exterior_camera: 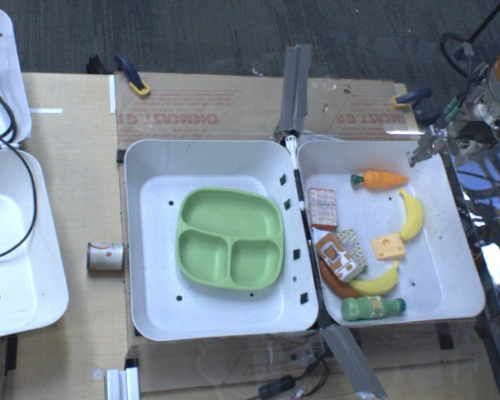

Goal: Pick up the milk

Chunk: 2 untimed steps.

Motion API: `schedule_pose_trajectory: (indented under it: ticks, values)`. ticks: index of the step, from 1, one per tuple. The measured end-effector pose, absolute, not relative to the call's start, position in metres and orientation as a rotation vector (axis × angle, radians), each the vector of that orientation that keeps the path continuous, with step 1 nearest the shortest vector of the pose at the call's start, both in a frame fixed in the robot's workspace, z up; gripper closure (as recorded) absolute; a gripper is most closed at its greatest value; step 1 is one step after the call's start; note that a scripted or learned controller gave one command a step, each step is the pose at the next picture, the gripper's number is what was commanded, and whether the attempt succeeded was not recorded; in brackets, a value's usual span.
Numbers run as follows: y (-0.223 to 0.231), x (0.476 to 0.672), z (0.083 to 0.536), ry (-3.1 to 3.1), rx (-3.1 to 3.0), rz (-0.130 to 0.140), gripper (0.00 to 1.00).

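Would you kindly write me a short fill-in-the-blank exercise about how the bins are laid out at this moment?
1. The green divided plate lies in the ____ bin.
2. The carrot lies in the ____ bin.
3. The plate has ____ compartments.
4. The green bottle lies on its ____.

Missing words: left; right; three; side

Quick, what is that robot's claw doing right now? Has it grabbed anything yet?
Gripper: cannot be told whether open or closed; it hangs over the back right corner of the right-hand white bin, with nothing visibly in it.
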State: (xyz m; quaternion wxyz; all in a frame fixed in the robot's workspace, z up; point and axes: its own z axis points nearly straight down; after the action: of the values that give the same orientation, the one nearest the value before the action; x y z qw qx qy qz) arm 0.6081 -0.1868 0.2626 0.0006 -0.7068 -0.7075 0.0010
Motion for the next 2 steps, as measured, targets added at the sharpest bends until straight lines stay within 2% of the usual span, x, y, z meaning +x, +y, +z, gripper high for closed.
schedule_pose_trajectory:
  ticks: [1,2]
  values:
    - [-0.114,0.563,0.091,-2.082,-2.351,0.003,0.00]
    - [-0.094,0.540,0.091,-1.691,-2.644,0.005,0.00]
